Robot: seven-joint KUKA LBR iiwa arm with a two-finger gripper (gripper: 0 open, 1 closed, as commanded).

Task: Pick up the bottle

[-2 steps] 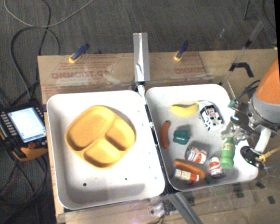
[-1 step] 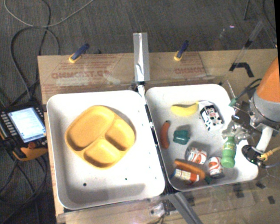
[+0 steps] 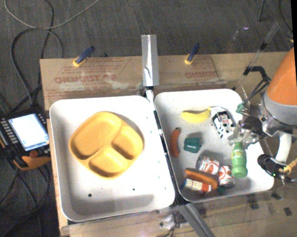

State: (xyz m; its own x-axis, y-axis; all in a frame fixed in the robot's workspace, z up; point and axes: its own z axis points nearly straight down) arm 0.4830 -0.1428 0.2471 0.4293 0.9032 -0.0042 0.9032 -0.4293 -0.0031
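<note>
Camera view shows the green bottle (image 3: pixel 238 160) in the right bin (image 3: pixel 198 97), close to its right wall, standing or leaning with the pale cap toward the top and the body running down toward the near edge. Its long axis is almost vertical in the picture. The claw (image 3: pixel 243 129) is just above the cap end, maybe touching it — so the bottle lies directly below the claw, toward the near side of the desk (image 3: pixel 109 75). Dark parts of the wrist overlap there, and I cannot tell if the claw is open or closed, or if it holds the bottle neck.

Left of the bottle are two red-white cans (image 3: pixel 215 168) and a hot dog (image 3: pixel 198 181); further away a teal block (image 3: pixel 192 144), a banana (image 3: pixel 195 116). A yellow tray (image 3: pixel 106 144) lies in the left bin (image 3: pixel 68 198).
</note>
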